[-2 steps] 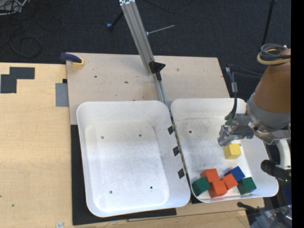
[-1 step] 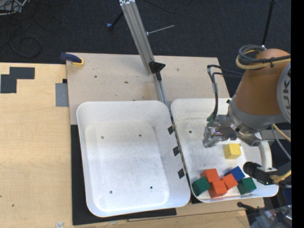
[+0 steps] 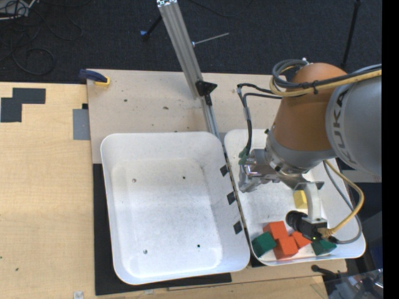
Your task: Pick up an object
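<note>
Arm (image 3: 324,123) over the right bin (image 3: 358,245), with orange (image 3: 283,240) and green blocks (image 3: 265,244) at the bin's near end. The state of the jaws cannot be told. The left bin (image 3: 118,148) sits beside it on the bench (image 3: 37,185)

A slanted aluminium rail (image 3: 185,48) rises from the bench (image 3: 149,101), topped by a small checkered tag (image 3: 167,0) and carrying a black clamp (image 3: 205,88) partway down. A blue-and-yellow clamp (image 3: 95,76) sits at the bench's far left corner. To the left lies a pale wooden panel (image 3: 43,192) bearing dark grey patches (image 3: 22,101) (one L-shaped, one a plain upright rectangle). Beyond the bench, dark carpet (image 3: 262,23) holds loose black cables (image 3: 28,48). Black tabs (image 3: 230,198) line the seam between the bins.
</note>
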`<state>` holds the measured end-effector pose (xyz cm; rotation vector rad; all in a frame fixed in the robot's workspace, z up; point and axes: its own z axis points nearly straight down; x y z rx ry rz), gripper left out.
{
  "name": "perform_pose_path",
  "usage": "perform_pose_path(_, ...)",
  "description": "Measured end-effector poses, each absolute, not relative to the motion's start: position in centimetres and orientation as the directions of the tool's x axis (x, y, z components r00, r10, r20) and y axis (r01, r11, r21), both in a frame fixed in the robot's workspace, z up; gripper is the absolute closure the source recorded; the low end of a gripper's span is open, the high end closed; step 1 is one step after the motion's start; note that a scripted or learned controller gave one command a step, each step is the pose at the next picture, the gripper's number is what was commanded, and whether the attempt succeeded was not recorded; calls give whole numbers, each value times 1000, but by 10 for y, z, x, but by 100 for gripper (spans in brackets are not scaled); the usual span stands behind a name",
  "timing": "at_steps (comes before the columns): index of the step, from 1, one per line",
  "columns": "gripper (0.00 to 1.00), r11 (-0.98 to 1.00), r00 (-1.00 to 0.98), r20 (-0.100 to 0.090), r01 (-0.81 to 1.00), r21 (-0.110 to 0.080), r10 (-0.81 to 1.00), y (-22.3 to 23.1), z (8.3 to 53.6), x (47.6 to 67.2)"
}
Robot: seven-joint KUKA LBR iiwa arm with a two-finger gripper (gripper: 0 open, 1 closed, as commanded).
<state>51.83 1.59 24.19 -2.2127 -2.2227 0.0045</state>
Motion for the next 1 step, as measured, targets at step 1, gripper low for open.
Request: perform_pose_path(1,100,3,-3,1,1000,-7,1000,66,227,525)
